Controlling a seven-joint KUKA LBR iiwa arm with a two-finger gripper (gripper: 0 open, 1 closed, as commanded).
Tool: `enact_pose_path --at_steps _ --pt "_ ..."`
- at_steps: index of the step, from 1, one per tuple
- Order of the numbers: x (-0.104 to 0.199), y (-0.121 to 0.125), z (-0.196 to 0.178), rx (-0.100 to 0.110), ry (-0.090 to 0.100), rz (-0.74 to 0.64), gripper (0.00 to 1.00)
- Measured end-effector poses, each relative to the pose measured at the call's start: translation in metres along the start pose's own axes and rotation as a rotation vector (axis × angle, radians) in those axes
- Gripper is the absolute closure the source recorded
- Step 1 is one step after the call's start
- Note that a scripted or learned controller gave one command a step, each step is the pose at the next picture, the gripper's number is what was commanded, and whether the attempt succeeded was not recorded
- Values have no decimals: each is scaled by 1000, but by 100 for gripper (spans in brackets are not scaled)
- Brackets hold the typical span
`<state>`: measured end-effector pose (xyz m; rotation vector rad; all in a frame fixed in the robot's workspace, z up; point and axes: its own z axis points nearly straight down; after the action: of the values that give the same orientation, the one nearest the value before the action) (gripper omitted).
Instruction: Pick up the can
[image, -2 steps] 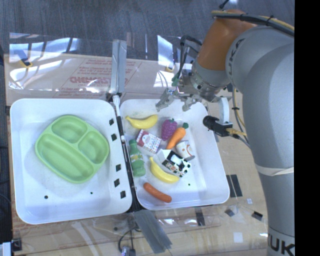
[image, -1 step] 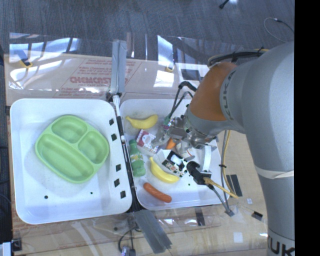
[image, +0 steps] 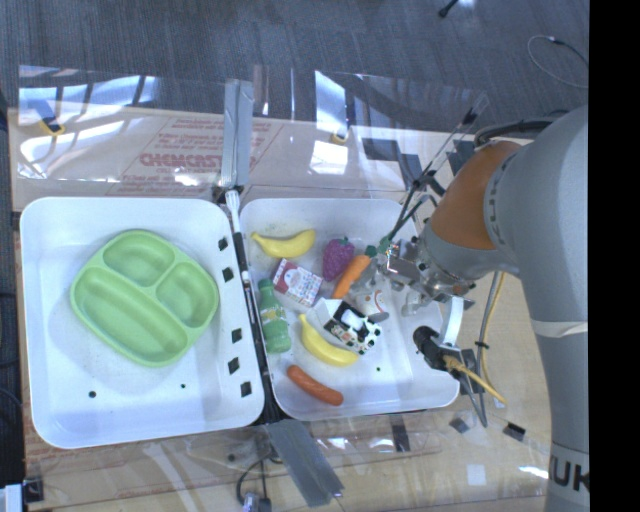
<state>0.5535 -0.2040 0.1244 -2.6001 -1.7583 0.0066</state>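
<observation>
The can (image: 350, 325), white with black patches, lies on its side in the middle of the right bin (image: 420, 385) and rests against a yellow banana (image: 325, 345). My gripper (image: 390, 275) hangs over the right part of this bin, just up and to the right of the can and beside an orange carrot (image: 351, 275). The wrist and its cables hide the fingertips, and I see nothing held in them.
The right bin also holds a second banana (image: 283, 243), purple grapes (image: 337, 257), a red and white carton (image: 297, 283), a green bottle (image: 272, 317) and a red sausage (image: 315, 385). A green divided plate (image: 143, 295) sits in the left bin (image: 60, 400).
</observation>
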Motion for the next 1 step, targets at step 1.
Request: enact_pose_path --at_steps 1 --pt "0 0 0 0 1 0 0"
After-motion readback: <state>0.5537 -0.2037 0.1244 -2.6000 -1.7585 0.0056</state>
